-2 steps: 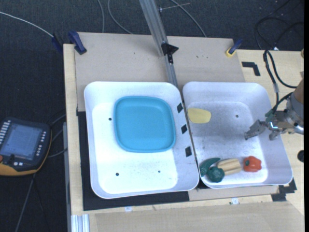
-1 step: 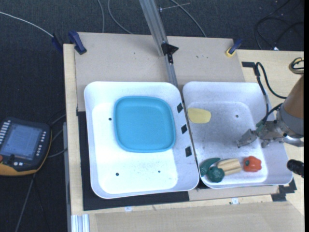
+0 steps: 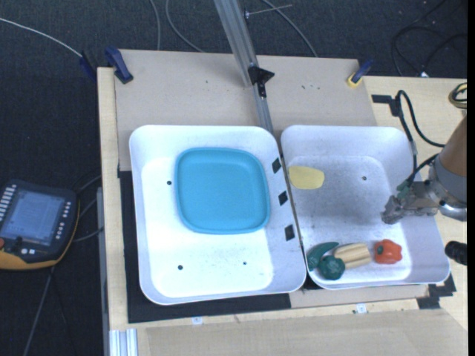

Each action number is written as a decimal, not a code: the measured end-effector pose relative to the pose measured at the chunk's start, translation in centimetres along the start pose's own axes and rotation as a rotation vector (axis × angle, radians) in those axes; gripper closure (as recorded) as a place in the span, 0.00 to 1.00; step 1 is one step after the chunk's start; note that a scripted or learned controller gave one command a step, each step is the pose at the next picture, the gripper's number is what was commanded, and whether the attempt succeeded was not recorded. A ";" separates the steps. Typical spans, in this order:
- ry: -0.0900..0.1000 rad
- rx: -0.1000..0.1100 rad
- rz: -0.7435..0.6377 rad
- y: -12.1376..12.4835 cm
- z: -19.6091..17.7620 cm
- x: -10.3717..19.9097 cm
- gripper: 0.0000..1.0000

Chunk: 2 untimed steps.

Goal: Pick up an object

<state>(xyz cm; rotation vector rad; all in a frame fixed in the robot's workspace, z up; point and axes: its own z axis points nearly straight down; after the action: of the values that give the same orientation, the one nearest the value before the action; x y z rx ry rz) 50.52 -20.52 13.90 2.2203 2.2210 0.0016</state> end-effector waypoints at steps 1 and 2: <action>-0.002 -0.004 0.000 -0.1 -6.2 0.2 1.00; 0.000 0.000 0.000 -0.1 -6.8 0.2 1.00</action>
<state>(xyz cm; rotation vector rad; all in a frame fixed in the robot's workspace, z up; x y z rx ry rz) 50.43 -20.28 20.73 2.2204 2.2210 0.0011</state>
